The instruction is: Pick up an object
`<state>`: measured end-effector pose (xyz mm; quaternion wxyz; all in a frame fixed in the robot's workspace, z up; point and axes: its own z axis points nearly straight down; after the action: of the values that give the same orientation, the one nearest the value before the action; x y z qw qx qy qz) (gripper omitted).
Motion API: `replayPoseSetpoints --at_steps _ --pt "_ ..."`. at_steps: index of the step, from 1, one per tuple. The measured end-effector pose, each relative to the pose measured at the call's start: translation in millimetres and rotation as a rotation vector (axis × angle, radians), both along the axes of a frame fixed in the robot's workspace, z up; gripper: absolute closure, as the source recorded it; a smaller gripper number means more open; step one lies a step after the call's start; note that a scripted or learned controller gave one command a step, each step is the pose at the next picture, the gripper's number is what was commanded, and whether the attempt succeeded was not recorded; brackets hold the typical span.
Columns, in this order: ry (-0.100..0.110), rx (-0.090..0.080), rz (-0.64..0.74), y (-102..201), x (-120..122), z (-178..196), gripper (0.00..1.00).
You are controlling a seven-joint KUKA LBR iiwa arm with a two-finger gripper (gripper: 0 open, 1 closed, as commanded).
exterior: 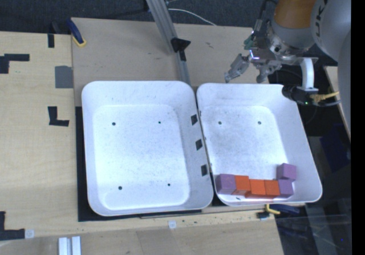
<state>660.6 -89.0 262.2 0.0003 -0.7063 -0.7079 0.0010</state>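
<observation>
small purple and orange blocks (pixel 256 184) packed in a row along the near wall of the right bin (pixel 296 128), long axis left to right. gripper (pixel 246 72) above the bin's far edge, fingers spread, gripping nothing.

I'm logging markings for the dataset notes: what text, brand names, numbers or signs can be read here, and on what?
"KU", dark letters cut off by the frame edge, on the grey arm.
The blocks, both white bins and the bench bear no readable text.
</observation>
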Motion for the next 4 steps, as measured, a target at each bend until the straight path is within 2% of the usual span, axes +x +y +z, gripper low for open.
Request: replayPoseSetpoints --at_steps 1,2,3,4 --pt "-0.001 -0.001 -0.004 -32 10 -7 0.00" --pt "0.006 0.000 -0.002 -36 -3 -69 0.00" --pt "-0.002 0.002 0.002 1 -1 -46 0.00" --pt "0.004 0.004 0.003 63 -58 -71 0.00"
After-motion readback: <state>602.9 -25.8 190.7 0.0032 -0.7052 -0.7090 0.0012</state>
